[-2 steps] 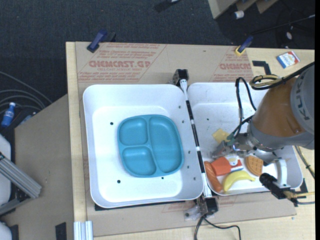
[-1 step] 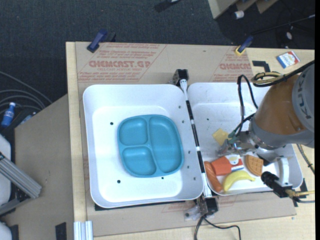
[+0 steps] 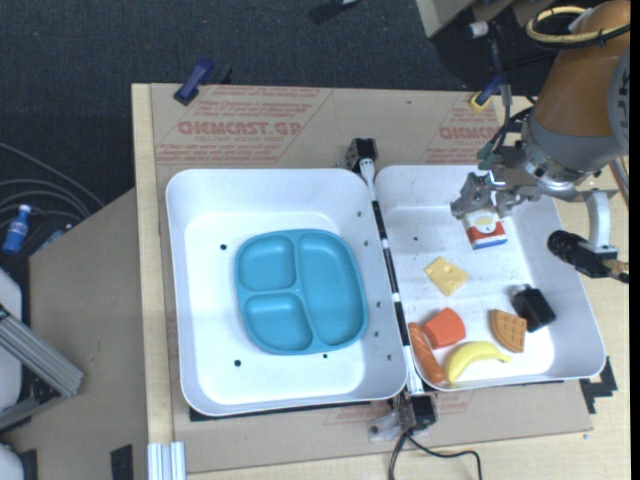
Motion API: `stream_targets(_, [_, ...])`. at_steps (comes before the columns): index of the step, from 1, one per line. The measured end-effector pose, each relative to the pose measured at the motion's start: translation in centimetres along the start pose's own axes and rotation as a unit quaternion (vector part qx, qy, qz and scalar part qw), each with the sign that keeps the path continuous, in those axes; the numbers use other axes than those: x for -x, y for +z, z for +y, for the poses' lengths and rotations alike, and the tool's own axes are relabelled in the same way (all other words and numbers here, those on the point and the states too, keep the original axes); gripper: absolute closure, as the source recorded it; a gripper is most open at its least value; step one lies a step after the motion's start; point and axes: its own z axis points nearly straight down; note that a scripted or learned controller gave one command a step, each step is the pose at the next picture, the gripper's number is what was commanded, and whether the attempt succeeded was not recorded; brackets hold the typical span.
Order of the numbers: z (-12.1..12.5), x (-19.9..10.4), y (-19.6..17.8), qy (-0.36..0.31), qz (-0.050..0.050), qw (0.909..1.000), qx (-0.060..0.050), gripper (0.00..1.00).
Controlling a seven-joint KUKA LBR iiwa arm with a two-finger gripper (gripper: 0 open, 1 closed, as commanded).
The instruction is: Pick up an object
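Pick not yet made
Gripper (image 3: pixel 487 200) hovers just above the carton (image 3: pixel 487 234), jaws seemingly open, holding nothing.

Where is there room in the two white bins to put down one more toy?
Left bin: bare floor all round the blue divided plate, widest above it. Right bin: a bare strip along its left wall, above the cheese wedge. Its lower part is crowded: banana, waffle, orange toy, black block. The gripper hangs over the small carton.
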Motion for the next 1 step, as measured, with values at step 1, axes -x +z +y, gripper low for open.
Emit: stream_targets(1, [-8.45, -3.09, -3.09, 0.0, 0.001, 1.0, -0.002, 1.0])
